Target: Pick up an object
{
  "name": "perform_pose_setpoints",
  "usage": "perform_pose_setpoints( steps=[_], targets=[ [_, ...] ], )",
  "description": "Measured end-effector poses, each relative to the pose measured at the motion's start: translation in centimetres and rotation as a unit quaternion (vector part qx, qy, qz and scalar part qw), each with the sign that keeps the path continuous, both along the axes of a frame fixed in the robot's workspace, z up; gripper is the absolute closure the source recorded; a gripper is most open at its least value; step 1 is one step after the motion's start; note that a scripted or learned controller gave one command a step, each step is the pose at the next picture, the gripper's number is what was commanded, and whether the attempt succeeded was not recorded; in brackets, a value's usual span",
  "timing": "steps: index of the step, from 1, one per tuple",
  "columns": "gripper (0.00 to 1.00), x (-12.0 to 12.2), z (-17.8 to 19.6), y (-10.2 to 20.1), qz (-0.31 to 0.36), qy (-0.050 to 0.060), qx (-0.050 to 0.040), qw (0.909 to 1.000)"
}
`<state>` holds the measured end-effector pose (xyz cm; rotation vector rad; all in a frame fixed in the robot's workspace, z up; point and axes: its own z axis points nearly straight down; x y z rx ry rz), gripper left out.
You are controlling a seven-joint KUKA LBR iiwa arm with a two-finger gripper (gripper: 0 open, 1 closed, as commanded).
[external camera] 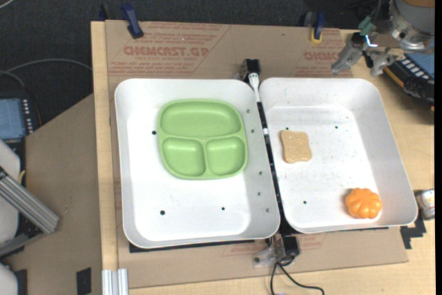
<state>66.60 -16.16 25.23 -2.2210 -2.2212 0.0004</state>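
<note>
The pincer (357, 53) is hanging above the desk (200, 45) just beyond the far right corner of the right bin (387, 121), outside its rim, with nothing between its fingers; the two fingers are standing apart, so it is open and gripping nothing. The grey arm with its orange band is reaching in from the right edge behind it.

Inside the right bin, a tan slice of toast (295, 146) is lying flat near the rim that the bin shares with its neighbour, about midway along that side. A small orange pumpkin (363, 203) is sitting near the bin's near right corner, well apart from the toast and from the pincer.

To the left of the right bin, touching it along the shared rim, the left bin (138, 211) is holding a green divided plate (203, 138), which is lying flat in its far half with three compartments facing up.
</note>
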Motion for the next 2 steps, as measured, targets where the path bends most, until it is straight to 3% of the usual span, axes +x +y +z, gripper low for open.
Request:
perform_pose_setpoints(
  steps=[1, 2],
  targets=[
    [0.0, -3.1, 21.0, 4.6, 0.003, -0.011, -0.0018, 0.9999],
    [0.0, -6.1, 25.6, 10.6, 0.004, -0.005, 0.0001, 1.0]
  ],
)
